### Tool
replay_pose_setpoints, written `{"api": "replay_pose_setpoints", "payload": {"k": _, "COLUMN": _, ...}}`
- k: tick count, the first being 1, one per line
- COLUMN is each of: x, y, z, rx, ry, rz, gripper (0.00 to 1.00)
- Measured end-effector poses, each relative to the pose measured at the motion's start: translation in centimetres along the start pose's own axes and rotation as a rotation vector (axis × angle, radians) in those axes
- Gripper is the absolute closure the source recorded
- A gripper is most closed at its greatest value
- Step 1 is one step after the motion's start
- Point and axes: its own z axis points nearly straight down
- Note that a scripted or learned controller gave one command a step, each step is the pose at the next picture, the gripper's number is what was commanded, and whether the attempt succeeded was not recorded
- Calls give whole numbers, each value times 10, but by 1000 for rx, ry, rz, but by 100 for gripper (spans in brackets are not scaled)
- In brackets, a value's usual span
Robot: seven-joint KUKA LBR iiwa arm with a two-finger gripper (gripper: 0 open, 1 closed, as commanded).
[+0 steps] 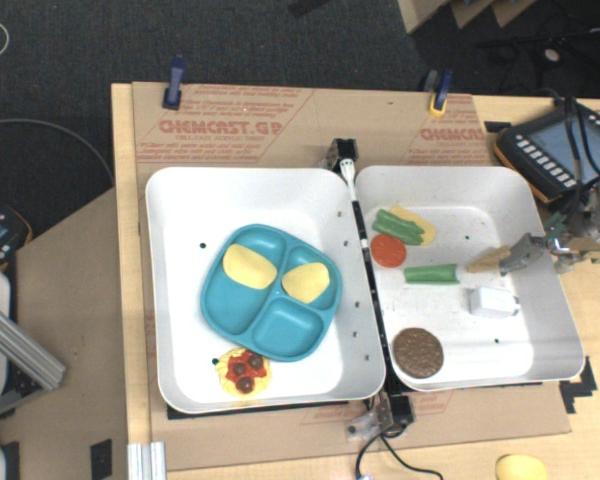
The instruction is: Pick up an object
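Observation:
The right bin [540,358] holds several small toys. A green pepper on a yellow piece [400,225] lies at the back left, with a red disc [388,251] just in front of it. A green stick [431,275] lies in the middle. Near it to the right rests a white block [493,302]. A brown round patty [418,352] sits at the front left. A grey and tan object [515,256] lies by the right wall.
The left bin [175,268] holds a blue divided plate [270,318] with two yellow pieces [245,266] in it, and a small pizza toy [243,370] at the front. A black pendant with cables [555,153] sits beyond the right bin's far corner.

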Motion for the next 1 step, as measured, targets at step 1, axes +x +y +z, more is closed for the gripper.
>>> {"api": "replay_pose_setpoints", "payload": {"k": 1, "x": 23, "y": -41, "z": -99, "rx": -9, "ry": -2, "rz": -2, "gripper": 0}}
